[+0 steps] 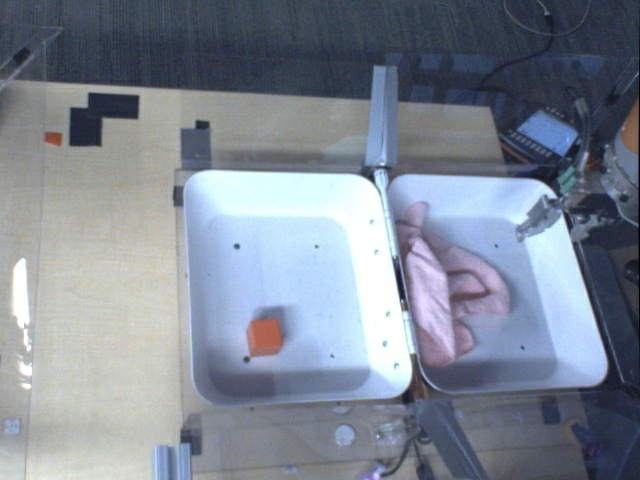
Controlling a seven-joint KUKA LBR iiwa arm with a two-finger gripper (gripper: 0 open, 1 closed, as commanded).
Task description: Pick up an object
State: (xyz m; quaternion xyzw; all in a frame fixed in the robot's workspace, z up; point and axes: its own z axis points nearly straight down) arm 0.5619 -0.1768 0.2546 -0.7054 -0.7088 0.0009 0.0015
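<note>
An orange block [265,337] lies in the left bin [210,268], near its front left. A crumpled pink cloth [445,288] fills the left half of the right bin [560,358], against the divider. My gripper [557,222] hangs over the right bin's back right corner, well to the right of the cloth. It is open, with nothing between its fingers [534,220]. The arm [620,173] enters from the right edge.
A grey metal bar [380,118] runs back from the joint between the bins. Black and orange markers [95,118] sit on the wooden bench at far left. A small screen device [545,133] and cables lie behind the right bin.
</note>
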